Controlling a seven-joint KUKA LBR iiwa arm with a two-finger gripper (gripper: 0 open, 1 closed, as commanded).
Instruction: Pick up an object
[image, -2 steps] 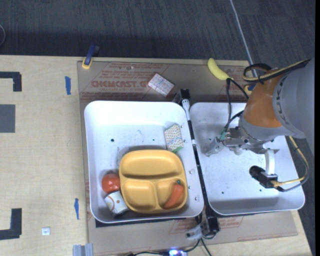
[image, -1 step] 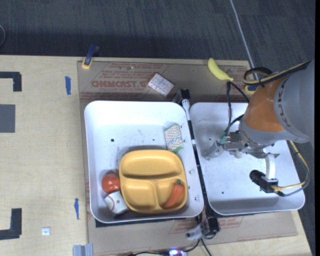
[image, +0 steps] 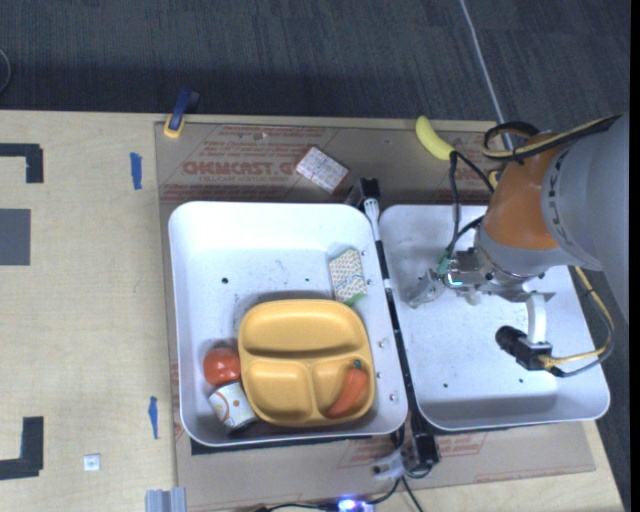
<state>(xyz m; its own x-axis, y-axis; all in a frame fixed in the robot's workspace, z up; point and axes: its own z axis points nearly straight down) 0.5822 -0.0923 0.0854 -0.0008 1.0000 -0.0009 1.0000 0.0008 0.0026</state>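
The things to pick lie in the left bin: a yellow tray with an orange carrot in its corner, a tomato, a small can and a patterned packet. The end effector hangs over the right bin near its left wall; whether it is open I cannot tell, and nothing shows in it. Judged so, the reach comes first: cross the wall between the bins.

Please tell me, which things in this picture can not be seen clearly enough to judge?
- Gripper, camera view: small and blurred over the right bin; its finger state is unreadable.
- Small can: partly tucked under the yellow tray; label too small.
- Patterned packet: print too small to read.
- Arm: cut off by the right edge.
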